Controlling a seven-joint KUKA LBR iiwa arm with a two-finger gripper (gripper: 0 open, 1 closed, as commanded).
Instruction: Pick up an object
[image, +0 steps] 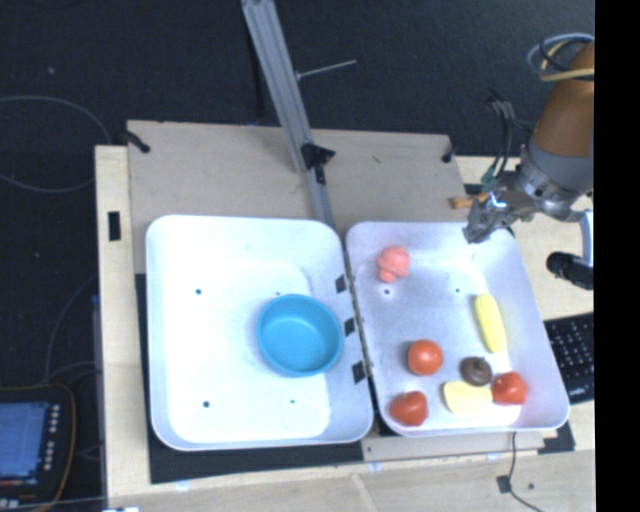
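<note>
The right bin holds a pink lumpy object near its back left. A yellow banana-like piece lies toward its right side. Near the front sit a red tomato, a second red one, a third red one, a dark brown round piece and a pale yellow piece. My gripper hangs at the bin's back right corner, above the rim, well apart from all these objects. Nothing shows between its fingers.
The left bin holds a blue bowl. A grey metal pole slants down to the gap between the bins. A black keyboard lies right of the right bin, and a tablet sits at the lower left.
</note>
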